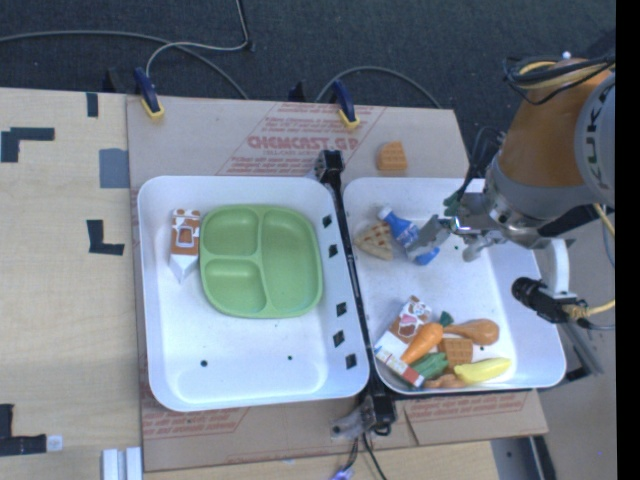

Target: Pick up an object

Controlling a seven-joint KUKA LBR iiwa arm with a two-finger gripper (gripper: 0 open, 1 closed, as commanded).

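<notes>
My gripper [452,238] hangs over the upper middle of the right bin [520,298], its two grey fingers spread apart with nothing between them. Just left of the left finger lies a small blue and white toy [408,236], and beside that a tan waffle-like piece [377,240]. Near the bin's front edge sits a pile: a carrot [422,341], a brown drumstick [474,330], a yellow banana [484,370], a red and white carton [409,320] and a green piece [432,366].
The left bin [175,368] holds a green divided plate [262,260] and a small brown and white carton [184,242] at its left. An orange block [392,157] lies on the cardboard behind the right bin. A black divider clip [330,164] stands between the bins.
</notes>
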